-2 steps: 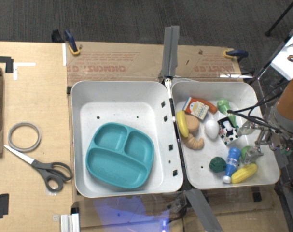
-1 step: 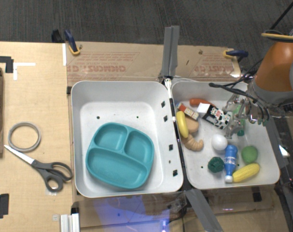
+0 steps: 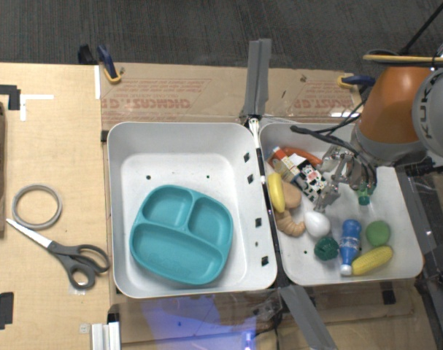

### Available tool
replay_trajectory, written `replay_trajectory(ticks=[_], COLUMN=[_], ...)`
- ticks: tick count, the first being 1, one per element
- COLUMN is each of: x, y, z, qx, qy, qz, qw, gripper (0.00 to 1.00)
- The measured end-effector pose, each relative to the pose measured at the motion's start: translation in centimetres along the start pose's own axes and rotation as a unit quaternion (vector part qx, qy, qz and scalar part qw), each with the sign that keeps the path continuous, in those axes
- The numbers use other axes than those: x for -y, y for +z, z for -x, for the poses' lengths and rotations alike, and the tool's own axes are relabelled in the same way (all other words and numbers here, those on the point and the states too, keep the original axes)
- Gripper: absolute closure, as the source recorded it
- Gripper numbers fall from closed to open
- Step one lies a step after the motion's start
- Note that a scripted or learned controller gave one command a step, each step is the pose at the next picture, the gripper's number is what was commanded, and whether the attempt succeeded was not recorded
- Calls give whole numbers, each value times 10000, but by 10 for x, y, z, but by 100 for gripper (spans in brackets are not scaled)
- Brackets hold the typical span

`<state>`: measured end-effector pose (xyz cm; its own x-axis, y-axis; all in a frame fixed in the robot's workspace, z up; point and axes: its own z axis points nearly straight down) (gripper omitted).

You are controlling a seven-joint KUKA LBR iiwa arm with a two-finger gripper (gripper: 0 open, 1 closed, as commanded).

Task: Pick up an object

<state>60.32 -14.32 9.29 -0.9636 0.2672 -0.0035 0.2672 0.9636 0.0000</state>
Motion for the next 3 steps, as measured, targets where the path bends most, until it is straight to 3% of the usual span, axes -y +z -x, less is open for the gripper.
replay_trajectory(ticks=[1, 2, 3], x=[-55, 8, -51], y=[1, 0, 0], z=[32, 15, 34], qx=[-80, 4, -55], qy=[-77, -440, -711], qz=[-33, -1, -29], qw=[9999, 9990, 9975], gripper=[0, 0, 0])
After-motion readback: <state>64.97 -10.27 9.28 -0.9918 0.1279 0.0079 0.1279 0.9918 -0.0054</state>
